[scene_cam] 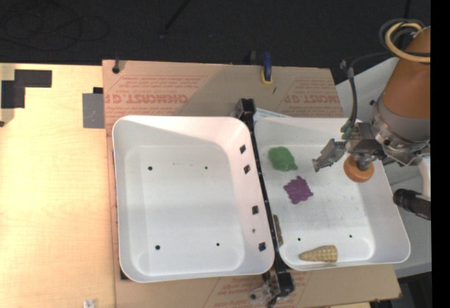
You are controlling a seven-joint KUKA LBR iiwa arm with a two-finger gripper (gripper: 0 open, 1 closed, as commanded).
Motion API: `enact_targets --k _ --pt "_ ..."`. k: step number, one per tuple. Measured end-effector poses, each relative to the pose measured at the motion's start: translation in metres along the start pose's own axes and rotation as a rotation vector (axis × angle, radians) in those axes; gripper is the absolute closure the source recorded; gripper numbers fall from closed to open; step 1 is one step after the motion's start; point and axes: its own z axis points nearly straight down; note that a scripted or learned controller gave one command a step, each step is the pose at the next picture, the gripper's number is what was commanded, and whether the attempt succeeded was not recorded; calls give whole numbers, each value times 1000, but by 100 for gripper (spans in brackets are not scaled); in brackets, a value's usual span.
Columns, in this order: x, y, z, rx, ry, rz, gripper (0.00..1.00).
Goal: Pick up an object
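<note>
Orange and rounded, a small object (359, 169) sits at the right bin's (394, 243) far right wall, directly under the arm's wrist (394, 138) and just right of the gripper (336, 152). The gripper's dark metal fingers (325, 158) reach left over the bin floor, but whether they are spread or pressed together cannot be told, and nothing shows between them. Left of the gripper lies a green lump (282, 158); a purple piece (299, 190) lies below and left of it, and a tan cone (318, 254) rests near the bin's front wall. The cardboard sheet (162, 92) beyond the left bin (183, 127) carries red print, seen upside down, too blurred to read with certainty.
</note>
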Motion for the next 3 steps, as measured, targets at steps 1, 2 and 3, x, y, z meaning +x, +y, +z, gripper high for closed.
enact_targets --k 1,2,3 --pt "-1 0 -9 2 1 0 100" --pt "92 -29 39 7 4 -8 100" --pt "127 48 12 -7 0 -4 100"
